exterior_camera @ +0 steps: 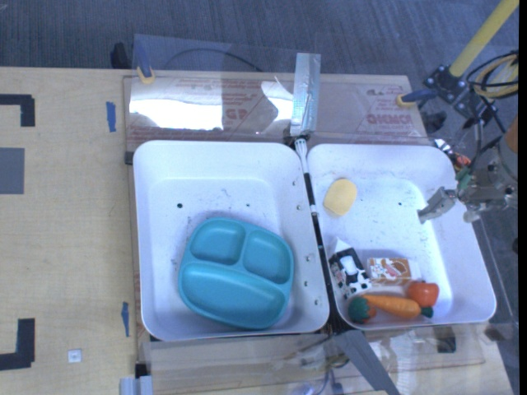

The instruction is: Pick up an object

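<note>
Carrot [394,306]: orange, green top, lying along the near edge of the right bin [461,303], close to its near-left corner.
Tomato [422,292]: red, touching the carrot's right end, a little farther in.
Cow toy [349,271]: black and white, by the right bin's left wall, just behind the carrot's leafy end.
Carton [387,268]: small orange-and-white box, flat on the floor, between cow toy and tomato.
Lemon [340,196]: yellow, rounded, alone near the far-left corner of the right bin, well apart from the near cluster.
Plate [237,273]: teal, three compartments, in the left bin [165,171], toward its near edge and right side.
Gripper [442,204]: over the right bin's right edge, about midway along it, above the bin floor; nothing seen between its parts; how wide it stands cannot be told from this angle.
Arm [486,189]: enters from the right, cabling behind it.
Bench [58,220]: pale wood, black marks along its left edge, blue tape bits near the left bin.
</note>
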{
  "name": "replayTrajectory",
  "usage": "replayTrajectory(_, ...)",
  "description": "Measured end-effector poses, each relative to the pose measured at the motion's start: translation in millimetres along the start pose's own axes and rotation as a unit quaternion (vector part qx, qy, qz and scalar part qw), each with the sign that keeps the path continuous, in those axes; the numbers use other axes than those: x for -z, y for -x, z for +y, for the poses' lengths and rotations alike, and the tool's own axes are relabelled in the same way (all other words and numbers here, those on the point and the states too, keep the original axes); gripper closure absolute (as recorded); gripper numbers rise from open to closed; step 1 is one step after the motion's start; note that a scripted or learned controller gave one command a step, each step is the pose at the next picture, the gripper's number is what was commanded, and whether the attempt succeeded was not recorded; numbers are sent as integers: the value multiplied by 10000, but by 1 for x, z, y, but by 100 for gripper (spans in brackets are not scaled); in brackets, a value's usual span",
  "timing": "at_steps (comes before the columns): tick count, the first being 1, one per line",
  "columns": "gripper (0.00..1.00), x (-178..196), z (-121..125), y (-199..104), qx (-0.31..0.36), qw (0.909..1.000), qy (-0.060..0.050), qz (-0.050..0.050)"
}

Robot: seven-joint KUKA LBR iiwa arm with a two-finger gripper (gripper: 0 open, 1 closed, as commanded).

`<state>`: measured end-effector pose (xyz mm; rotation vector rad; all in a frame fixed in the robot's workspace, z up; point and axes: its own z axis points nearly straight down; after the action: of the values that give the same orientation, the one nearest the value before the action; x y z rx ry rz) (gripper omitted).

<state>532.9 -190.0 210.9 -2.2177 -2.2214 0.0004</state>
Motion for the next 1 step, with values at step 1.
replayTrajectory(1, 100, 10, 1, 0, 9, 10000, 16, -4)
